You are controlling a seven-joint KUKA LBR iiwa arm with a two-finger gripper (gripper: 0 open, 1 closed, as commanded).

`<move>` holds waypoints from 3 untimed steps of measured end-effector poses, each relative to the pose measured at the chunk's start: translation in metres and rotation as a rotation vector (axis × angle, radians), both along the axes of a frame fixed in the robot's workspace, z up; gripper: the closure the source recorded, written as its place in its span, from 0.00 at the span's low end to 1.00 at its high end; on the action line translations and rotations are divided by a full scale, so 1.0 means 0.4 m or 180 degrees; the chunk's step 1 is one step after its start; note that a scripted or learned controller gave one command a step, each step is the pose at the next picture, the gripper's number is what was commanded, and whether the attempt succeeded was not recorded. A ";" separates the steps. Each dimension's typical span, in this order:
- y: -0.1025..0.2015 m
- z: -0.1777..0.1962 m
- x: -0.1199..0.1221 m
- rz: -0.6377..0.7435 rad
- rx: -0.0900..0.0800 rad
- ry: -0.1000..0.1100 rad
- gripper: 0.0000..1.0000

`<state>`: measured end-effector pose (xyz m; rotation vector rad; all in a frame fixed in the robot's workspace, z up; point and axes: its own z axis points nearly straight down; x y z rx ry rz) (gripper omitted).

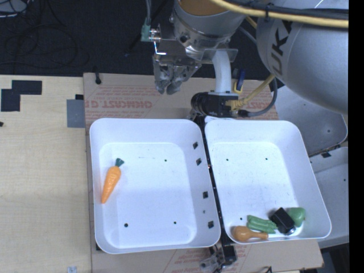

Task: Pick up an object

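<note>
Above far edge of left bin (96, 152), jaws (169, 86) hang high, apparently shut, gripping nothing. Carrot (111, 181) near bin's left wall. I'd centre over carrot, open, descend straight.

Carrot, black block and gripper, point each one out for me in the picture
carrot (110, 181): camera view, on the middle of its orange body, in the left bin.
black block (282, 220): camera view, on its top face, in the right bin's near corner.
gripper (169, 86): camera view, at its fingertips, above the bins' far edge.
</note>
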<state>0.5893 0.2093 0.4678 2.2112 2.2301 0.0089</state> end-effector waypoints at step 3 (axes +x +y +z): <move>0.084 0.184 -0.196 -0.0019 -0.0007 0.0011 1.00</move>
